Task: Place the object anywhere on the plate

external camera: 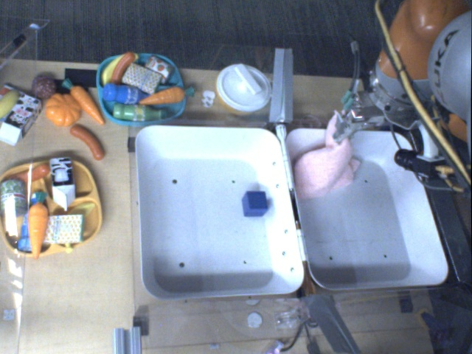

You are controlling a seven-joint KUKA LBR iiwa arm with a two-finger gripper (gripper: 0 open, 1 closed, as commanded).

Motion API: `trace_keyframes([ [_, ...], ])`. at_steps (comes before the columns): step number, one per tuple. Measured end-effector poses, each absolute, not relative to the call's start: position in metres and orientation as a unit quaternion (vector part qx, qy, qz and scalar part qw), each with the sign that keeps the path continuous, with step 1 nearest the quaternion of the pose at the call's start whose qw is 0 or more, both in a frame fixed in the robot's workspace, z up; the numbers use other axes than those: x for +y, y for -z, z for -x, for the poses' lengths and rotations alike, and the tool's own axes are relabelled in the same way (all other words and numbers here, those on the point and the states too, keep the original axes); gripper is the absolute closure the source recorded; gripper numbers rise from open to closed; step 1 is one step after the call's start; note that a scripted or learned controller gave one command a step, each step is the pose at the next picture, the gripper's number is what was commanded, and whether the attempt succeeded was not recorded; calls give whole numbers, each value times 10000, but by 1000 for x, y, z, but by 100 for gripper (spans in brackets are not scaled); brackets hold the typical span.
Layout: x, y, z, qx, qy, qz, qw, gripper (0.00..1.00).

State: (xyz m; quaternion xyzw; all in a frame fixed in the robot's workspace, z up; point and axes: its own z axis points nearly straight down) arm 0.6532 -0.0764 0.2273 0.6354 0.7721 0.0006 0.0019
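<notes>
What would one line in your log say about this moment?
gripper: over right bin, pinching pink cloth, lifted | blue block: left bin | plate: unseen

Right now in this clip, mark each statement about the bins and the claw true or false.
1. A blue cube lies in the left bin. True.
2. The pink cloth lies in the left bin. False: it hangs over the right bin, pinched by the claw.
3. The claw is over the right bin's far end. True.
4. The blue cube touches the pink cloth. False: they are apart, in different bins.
5. A white lidded container sits beyond the left bin. True.
</notes>
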Motion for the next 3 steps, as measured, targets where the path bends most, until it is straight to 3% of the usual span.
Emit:
trace_keyframes([
  [1,-75,-225,-654,7740,-7,-6331,19,100],
  [2,-18,-231,-665,8852,-12,-4653,23,100],
  [3,29,-238,-661,9602,-13,-2794,25,100],
])
